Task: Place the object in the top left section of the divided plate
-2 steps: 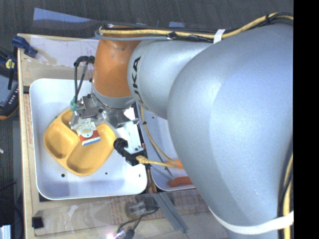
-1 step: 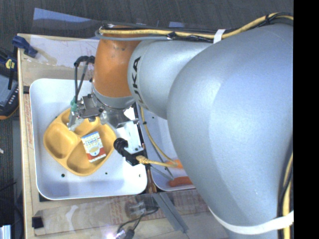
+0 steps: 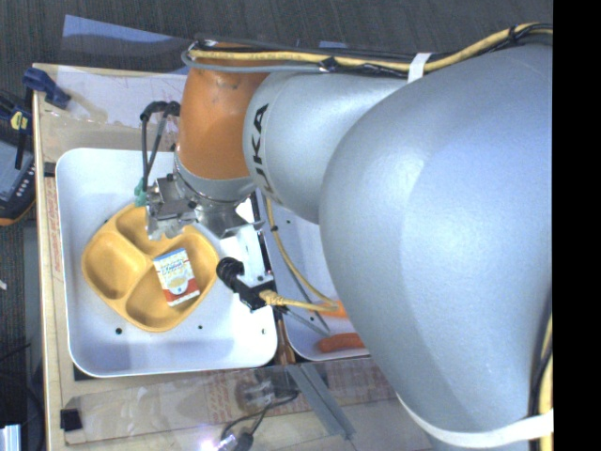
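Two white bins sat side by side on a wooden bench [image 3: 141, 402]. Left bin [image 3: 113, 346] fully in view, right bin [image 3: 315, 350] mostly hidden. An orange item [image 3: 343, 343] lay in the right bin. A dark device [image 3: 17, 172] sat at the left edge.

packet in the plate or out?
In. The small packet lies flat inside the yellow divided plate, across its right-hand compartments, below the claw.

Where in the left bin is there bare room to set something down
Bare floor runs along the left bin's upper-left corner and along its near edge below the yellow plate. The plate's left section is bare. It is crowded at the plate's right, with the small packet and the end effector.
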`<state>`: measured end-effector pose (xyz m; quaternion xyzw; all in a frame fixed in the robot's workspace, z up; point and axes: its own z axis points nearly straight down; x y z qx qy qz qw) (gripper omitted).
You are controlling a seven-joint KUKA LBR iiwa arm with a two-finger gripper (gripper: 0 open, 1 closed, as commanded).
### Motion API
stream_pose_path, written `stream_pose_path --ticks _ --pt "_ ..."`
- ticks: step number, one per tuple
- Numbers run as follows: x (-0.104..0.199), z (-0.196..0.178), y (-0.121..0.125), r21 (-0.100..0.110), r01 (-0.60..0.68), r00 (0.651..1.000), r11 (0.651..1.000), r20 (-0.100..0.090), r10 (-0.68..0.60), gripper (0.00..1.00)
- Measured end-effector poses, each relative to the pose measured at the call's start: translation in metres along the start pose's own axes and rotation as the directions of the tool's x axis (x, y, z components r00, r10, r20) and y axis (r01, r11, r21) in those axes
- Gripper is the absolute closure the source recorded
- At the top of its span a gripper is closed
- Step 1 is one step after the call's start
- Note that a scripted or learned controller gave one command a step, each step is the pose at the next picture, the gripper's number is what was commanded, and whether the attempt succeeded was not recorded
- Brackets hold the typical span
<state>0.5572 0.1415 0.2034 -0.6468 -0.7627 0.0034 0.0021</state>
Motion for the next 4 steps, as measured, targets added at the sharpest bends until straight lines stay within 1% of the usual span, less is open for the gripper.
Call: stream_pose_path --ticks 1,2,3,4 --pt "0.041 -0.040 -0.075 -0.004 0.005 1.000 1.000 0.000 -0.005 1.00" --pt "-0.006 -0.063 -0.041 -0.005 0.101 0.995 0.995 0.000 -0.101 1.00" --pt "0.028 0.019 -0.074 -0.002 0.150 0.989 0.989 0.000 -0.150 1.00" --pt "-0.050 -0.044 -0.007 -0.006 0.200 0.980 0.980 0.001 -0.200 1.00"
